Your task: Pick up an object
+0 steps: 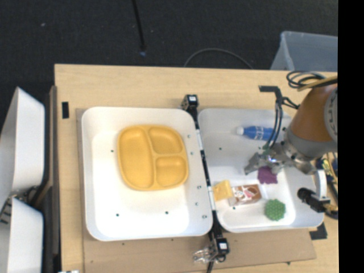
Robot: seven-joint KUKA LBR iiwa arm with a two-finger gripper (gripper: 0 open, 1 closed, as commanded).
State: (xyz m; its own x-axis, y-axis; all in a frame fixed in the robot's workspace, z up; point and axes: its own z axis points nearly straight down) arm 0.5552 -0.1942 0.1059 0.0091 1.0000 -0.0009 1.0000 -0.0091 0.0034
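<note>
The right bin (227, 129) holds a blue and white bottle (255, 132) lying near its far side, a purple object (267, 176) in the middle, a green bumpy ball (275, 209) at the front, and a yellow block (222, 191) next to a small printed packet (247, 194). My gripper (263, 162) hangs low over the middle of this bin, right at the purple object, its grey fingers (253, 165) pointing down and to the left. The arm covers part of the purple object, and I cannot make out whether anything sits between the fingers.
The left bin (96, 209) holds a yellow divided tray (152, 156). A black post (189, 102) stands at the far end of the ridge between the bins. Cables (304, 78) loop at the upper right, near a grey-blue box (307, 50).
</note>
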